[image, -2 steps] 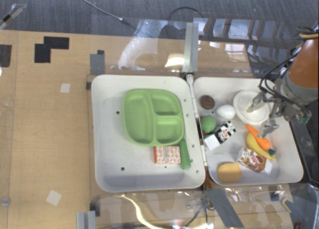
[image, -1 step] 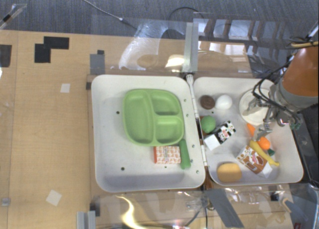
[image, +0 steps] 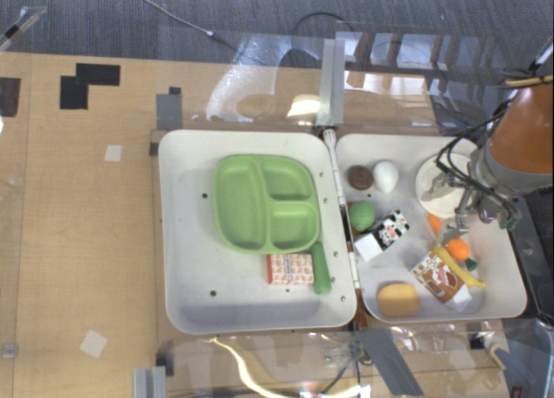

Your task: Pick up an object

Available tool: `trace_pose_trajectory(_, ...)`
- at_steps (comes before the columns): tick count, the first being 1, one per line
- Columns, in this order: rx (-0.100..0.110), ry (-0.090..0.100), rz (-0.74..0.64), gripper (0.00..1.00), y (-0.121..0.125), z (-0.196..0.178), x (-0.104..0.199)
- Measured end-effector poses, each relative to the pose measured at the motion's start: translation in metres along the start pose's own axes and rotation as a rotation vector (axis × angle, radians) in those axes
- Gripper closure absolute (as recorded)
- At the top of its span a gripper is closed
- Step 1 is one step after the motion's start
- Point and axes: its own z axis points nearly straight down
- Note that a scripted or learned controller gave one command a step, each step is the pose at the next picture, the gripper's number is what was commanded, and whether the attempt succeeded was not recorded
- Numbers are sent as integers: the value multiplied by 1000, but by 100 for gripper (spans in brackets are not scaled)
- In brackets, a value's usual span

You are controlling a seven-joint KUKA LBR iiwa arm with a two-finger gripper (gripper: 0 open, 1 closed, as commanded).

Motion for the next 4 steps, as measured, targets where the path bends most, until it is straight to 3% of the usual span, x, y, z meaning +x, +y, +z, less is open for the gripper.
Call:
trace_pose_trajectory(2,1,-8,256,0,0,-1,18)
trace_pose_trajectory(3,0,0,348,0,3,-1,15)
trace_pose_trajectory(4,4,-20,341,100,2,-18,7)
